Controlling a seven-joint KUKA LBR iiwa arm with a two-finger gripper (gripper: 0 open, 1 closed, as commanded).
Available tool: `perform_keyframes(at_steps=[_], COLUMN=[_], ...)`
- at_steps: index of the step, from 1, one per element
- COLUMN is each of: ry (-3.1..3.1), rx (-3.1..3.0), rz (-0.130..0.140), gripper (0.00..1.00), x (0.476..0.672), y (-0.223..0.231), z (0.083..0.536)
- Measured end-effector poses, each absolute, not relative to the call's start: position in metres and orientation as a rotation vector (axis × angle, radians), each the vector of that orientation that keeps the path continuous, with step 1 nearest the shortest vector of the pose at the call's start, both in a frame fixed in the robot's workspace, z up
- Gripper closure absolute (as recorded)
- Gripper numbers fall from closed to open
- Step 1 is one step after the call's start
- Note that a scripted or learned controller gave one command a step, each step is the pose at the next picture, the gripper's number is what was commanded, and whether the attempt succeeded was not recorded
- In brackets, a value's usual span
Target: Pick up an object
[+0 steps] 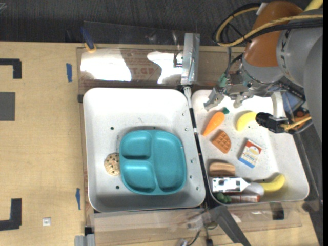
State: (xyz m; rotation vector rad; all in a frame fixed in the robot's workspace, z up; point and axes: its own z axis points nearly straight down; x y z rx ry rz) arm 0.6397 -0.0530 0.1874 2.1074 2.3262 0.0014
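Camera view: fingers point(224, 99) spread open, holding nothing, just above the carrot point(213, 122) in the right bin point(296, 160)

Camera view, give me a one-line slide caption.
End effector open above a toy carrot in the right bin; teal divided tray in the left bin.

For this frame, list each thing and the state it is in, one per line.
Gripper: fingers apart, nothing between them, above the carrot.
Carrot: lying tilted in the right bin.
Waffle: flat, below the carrot.
Lemon: resting near the far side.
Small carton: lying flat.
Banana: lying at the near edge.
Bottle: on its side.
Teal tray: upright in the left bin.
Cookie: flat, touching the tray's left side.
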Motion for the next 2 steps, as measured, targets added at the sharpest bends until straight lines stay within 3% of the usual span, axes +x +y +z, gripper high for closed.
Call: perform_keyframes(at_steps=[1, 2], ry=[2.414, 2.48], rx=[2.006, 1.924], rz=[0.0, 0.002], gripper=[0.0, 0.0], x=[0.642, 0.626], y=[-0.059, -0.099], z=[0.185, 0.09])
